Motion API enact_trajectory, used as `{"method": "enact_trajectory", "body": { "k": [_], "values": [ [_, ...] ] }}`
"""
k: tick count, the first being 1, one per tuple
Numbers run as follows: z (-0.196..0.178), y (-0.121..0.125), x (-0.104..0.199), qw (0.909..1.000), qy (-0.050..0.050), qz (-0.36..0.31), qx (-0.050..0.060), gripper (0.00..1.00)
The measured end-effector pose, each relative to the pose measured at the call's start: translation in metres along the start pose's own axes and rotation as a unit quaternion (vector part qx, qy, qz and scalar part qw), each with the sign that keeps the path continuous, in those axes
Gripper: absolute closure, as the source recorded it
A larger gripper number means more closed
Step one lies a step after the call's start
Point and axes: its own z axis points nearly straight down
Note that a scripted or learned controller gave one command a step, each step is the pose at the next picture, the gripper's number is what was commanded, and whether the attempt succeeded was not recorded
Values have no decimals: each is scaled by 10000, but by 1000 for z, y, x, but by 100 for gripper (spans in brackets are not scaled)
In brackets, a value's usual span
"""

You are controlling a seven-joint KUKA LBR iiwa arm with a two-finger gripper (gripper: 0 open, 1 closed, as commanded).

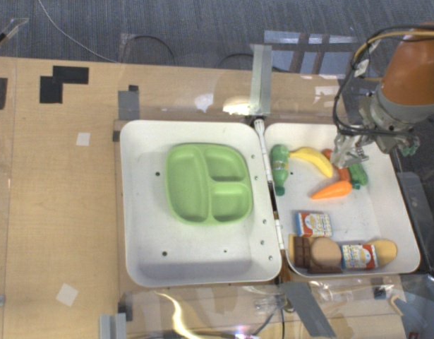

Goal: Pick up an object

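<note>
My gripper (pixel 348 154) hangs over the back of the right bin (pixel 407 249), just right of a yellow banana (pixel 312 159). Its fingertips reach down beside the green top of an orange carrot (pixel 335 188). I see nothing between the fingers. A green bottle (pixel 279 167) lies along the bin's left wall. Nearer the front are a small red and white carton (pixel 314 224), a brown block (pixel 301 253) and a bread roll with a label (pixel 356 254).
The left bin (pixel 142 253) holds a green divided plate (pixel 207 183). A metal divider (pixel 267 182) runs between the two bins. The arm's orange band (pixel 413 68) and cables rise at the upper right.
</note>
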Motion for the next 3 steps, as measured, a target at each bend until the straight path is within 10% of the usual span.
{"method": "enact_trajectory", "body": {
  "k": [1, 2, 3],
  "values": [
    [0, 2, -1, 10000, -4, -10, -7, 0],
    [75, 29, 10, 10000, -22, 78, -1, 0],
    [60, 28, 5, 9999, -97, 68, 23, 100]
  ]
}}
